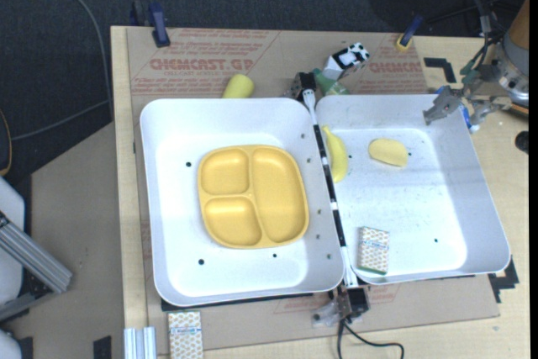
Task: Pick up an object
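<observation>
While nothing is lifted yet, layout runs like this: tabletop (126, 181) carries 2 white bins side by side. Left bin (168, 139) holds a yellow 3-compartment plate (252, 196), flat, about centred, well apart from the arm, so an unlikely pick. Right bin (454, 206) holds the loose pickables: a yellow lump (387, 152) near the bin's far edge, a yellow curved piece (336, 155) pressed against the wall shared with the left bin, and a small patterned packet (373, 250) at the near-left corner, leaning on the rim. Outside the bins, near the tabletop's far edge: a yellow cylinder (239, 86) and a black-and-white toy (348, 59). Another packet (185, 330) lies at the tabletop's near edge.

Tool (445, 103) sits over the right bin's far-right corner, just above the rim; it looks released, nothing between the fingers, though small and partly blurred. Judgement: approach stage. Nearest target is the yellow lump, lying in open floor, so easiest to close on; the wall-hugging piece and the packet look harder.
</observation>
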Tool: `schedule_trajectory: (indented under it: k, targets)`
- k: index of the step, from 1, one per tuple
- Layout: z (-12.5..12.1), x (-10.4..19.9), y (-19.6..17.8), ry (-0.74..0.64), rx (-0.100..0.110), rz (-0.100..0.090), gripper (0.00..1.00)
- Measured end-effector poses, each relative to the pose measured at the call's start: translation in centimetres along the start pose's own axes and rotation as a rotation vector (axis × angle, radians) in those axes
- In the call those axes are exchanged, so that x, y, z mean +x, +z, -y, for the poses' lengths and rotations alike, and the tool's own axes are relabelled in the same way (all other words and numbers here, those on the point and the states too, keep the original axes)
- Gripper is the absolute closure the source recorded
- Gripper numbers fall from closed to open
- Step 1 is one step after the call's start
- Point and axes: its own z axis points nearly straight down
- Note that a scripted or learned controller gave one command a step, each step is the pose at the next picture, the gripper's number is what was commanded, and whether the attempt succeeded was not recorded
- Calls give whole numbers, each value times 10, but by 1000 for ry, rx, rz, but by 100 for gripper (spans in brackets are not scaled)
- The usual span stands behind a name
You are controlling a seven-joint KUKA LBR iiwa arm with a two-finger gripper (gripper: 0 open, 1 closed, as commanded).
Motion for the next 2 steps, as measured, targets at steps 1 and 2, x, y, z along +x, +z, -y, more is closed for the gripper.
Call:
schedule_trajectory:
  k: [1,2]
  targets:
    - [-15,93,94,-1,2,-1,0]
    - [3,63,123,1,2,0,0]
